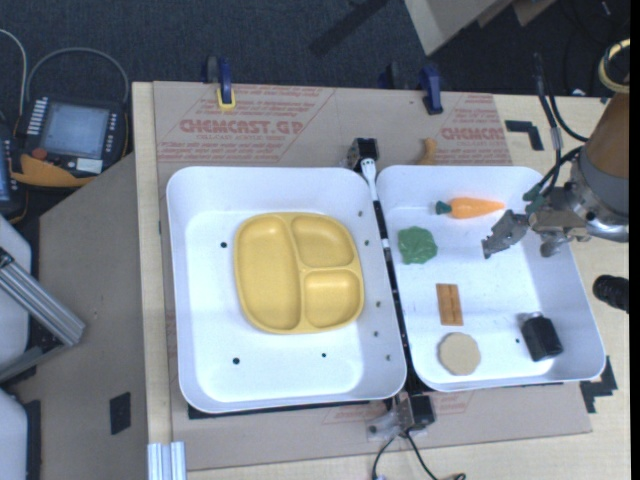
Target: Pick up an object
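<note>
The right bin (pixel 575 318) holds an orange carrot (pixel 474 207) at the back, a green leafy piece (pixel 417 245) at its left side, a small brown rectangular block (pixel 449 304), a tan round cookie (pixel 459 353) near the front, and a black block (pixel 541 336) at the front right. My gripper (pixel 527 239) hangs over the right bin's back right part, to the right of the carrot and above the black block. Its two dark fingers are spread apart and nothing sits between them.
The left bin (pixel 200 298) holds a yellow divided plate (pixel 298 271). A black hinge strip (pixel 385 258) runs between the bins. Blue clamps (pixel 224 81) hold the cardboard sheet at the back. Cables and the arm come in from the right.
</note>
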You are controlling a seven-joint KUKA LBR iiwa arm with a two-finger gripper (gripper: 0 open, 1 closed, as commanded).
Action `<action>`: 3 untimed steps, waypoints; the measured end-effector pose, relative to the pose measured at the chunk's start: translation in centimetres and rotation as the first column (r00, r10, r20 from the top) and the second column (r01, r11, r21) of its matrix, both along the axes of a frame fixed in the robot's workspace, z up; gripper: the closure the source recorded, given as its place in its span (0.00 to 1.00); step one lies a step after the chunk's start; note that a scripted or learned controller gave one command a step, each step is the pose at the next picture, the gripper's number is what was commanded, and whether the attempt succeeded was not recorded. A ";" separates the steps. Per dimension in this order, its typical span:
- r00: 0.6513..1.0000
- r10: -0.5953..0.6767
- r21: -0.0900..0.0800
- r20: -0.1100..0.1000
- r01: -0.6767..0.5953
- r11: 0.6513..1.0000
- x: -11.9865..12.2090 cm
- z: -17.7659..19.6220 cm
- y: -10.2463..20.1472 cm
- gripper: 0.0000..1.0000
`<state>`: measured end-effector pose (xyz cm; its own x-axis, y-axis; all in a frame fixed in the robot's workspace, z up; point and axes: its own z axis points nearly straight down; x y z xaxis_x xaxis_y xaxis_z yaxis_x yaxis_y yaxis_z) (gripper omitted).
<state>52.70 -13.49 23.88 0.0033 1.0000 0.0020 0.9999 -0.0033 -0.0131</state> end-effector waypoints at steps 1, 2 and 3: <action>1.000 0.004 -0.002 0.013 -0.004 1.000 0.3 0.7 0.0 0.00; 1.000 0.003 0.000 0.006 -0.003 1.000 0.3 -4.7 0.2 0.00; 1.000 0.003 0.001 0.006 -0.003 1.000 -0.5 -10.5 0.8 0.00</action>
<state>52.25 -12.69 13.35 0.0002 1.0000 0.0026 1.0000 -0.0002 -0.0066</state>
